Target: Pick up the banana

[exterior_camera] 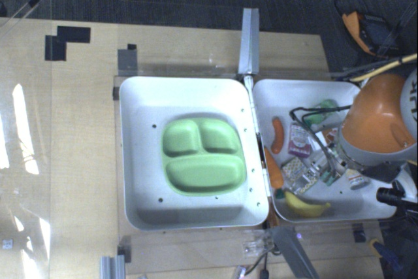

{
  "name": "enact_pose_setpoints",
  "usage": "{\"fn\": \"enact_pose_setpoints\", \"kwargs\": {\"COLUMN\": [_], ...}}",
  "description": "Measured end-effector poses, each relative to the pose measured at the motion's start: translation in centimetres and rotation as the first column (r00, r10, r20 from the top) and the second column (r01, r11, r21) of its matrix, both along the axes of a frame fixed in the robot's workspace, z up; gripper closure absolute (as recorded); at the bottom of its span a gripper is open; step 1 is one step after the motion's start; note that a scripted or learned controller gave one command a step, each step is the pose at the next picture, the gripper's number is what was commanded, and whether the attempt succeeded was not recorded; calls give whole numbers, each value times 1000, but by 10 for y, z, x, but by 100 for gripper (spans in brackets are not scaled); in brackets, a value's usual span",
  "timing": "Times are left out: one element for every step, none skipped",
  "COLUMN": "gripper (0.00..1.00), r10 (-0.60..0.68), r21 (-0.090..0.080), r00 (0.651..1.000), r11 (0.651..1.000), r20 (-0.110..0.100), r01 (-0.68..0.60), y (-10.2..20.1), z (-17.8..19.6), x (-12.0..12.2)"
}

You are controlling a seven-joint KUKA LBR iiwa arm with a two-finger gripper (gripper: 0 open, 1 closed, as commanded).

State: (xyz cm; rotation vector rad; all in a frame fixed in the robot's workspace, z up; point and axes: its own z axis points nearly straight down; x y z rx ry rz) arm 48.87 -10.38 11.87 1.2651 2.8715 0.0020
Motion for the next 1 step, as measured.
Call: {"fn": "enact_pose_setpoints", "kwargs": {"gripper": [0], "r10": [140], "r21": [0], "r00": [990], "r11": [990], "r20": [3], "r01": [-140], "y": [68], "z": [67], "x": [0]}}
